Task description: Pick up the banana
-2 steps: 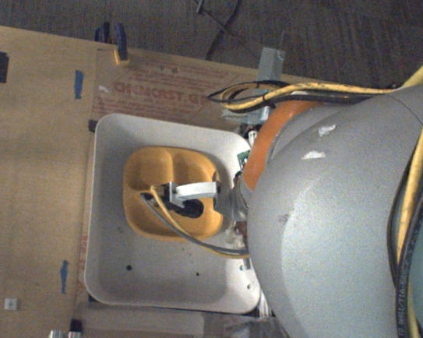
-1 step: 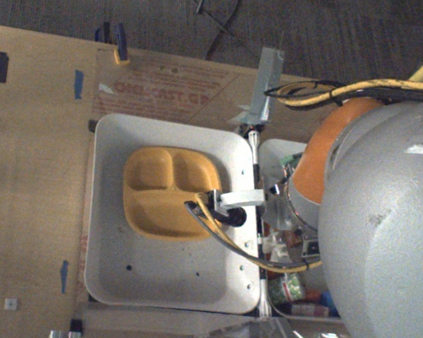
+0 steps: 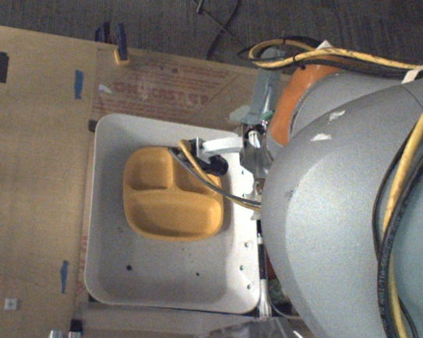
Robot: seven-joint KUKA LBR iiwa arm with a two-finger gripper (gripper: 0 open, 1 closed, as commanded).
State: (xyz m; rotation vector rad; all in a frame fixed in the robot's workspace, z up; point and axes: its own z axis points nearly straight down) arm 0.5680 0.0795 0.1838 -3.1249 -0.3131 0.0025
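Camera view: arm [image 3: 345, 224] fills the right side, coming in low over the bench [image 3: 21, 175]. Its orange band [image 3: 292, 105] is at the far right of the white bin [image 3: 102, 266]. The gripper [image 3: 247, 152] is at the bin's far-right edge, tucked under the wrist, so I can't tell if it's released or clenched. Nothing seen grasped.

Bin contents on the left: one yellow divided dish [image 3: 169, 213], lying flat, nearer the far wall than the near one. Both its compartments look bare. Rest of the bin floor is plain white w/ a few dark specks.

Banana: can't tell where it is. My guess is it's under the arm's bulk or over to the right, since the arm blocks that side.

Why the pose: prob mid-approach. The wrist is at the bin edge, not over the dish, so the dish doesn't look like the target.

Blue tape [image 3: 78, 83] on the bench looks like a position marker, which is prob why the bin sits square to it.

Risk: blind grasp, and the dish rim is close to the wrist.
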